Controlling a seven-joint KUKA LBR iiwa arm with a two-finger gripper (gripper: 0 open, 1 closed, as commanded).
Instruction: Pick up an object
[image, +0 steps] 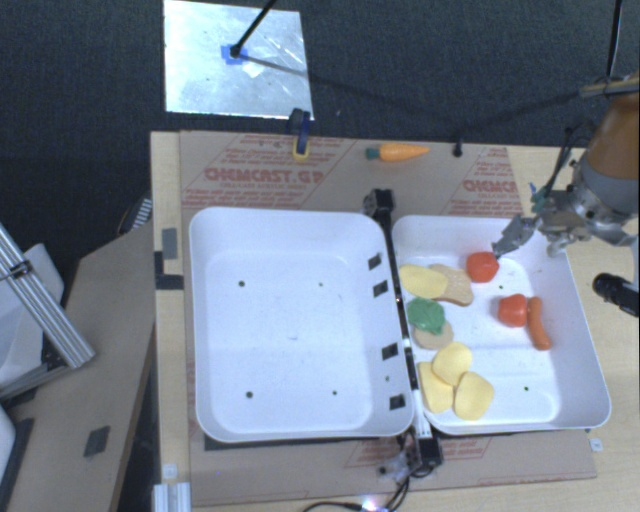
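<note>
Table (170, 200) carries two white bins; left bin (290, 320) sits beside right bin (575, 385), which holds the toy food. Arm (610, 170) reaches in from the right. Claw (510, 240) hangs just above and beside the red tomato (482, 266); claw opening cannot be told. Step judged: approach before grasp. Next move calls for descent centred over the tomato.

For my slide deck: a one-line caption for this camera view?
Gripper poised beside a red tomato in the right bin of toy food.
</note>
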